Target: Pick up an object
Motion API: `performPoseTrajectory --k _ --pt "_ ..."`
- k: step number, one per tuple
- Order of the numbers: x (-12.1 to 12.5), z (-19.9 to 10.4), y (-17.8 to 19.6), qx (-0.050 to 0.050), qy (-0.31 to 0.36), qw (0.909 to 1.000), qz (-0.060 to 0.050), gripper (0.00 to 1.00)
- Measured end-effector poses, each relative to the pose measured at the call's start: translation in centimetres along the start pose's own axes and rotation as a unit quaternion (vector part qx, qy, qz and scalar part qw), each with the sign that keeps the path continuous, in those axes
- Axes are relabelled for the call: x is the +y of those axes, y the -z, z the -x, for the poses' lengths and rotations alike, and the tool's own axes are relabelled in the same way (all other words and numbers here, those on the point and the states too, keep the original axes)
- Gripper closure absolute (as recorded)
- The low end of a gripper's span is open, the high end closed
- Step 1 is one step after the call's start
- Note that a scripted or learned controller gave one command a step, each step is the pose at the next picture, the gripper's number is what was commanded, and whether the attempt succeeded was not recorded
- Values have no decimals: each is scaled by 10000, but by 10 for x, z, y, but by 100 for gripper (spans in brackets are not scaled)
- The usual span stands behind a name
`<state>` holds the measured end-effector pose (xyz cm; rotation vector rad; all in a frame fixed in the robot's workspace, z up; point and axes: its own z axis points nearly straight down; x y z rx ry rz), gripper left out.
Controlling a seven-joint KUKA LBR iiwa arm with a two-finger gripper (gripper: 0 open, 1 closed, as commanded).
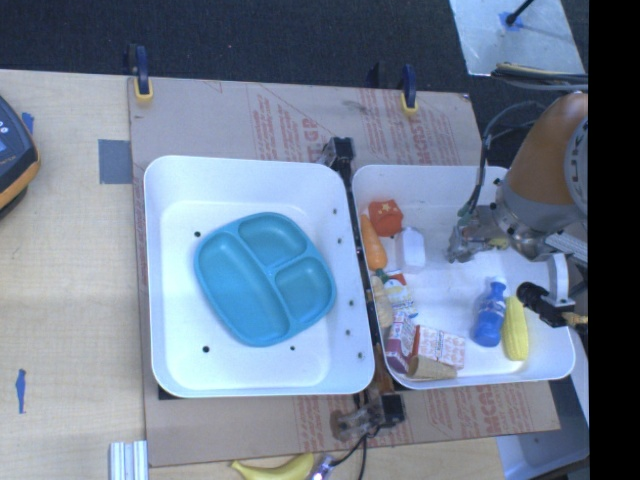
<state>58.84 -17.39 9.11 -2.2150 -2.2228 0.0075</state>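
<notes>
While I hang over the right bin (pixel 560 368) at its three o'clock side, my gripper (pixel 466 240) sits low above bare white floor, and I cannot tell how my jaws stand. At five o'clock from it lie a blue bottle (pixel 489 316) and yellow corn (pixel 516 330). Toward nine o'clock, the left bin (pixel 165 268) holds a blue divided plate (pixel 263 278).

A blue divided plate (pixel 264 277) lies in the left bin (pixel 160 268). Right of it, the claw (pixel 466 240) hovers above a blue bottle (pixel 489 314) and corn cob (pixel 515 328).
</notes>
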Motion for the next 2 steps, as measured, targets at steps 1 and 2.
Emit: performPoseTrajectory --k 1,2 --pt "50 -19 25 6 2 10000 21 0" --pt "4 39 76 6 -8 10000 18 0"
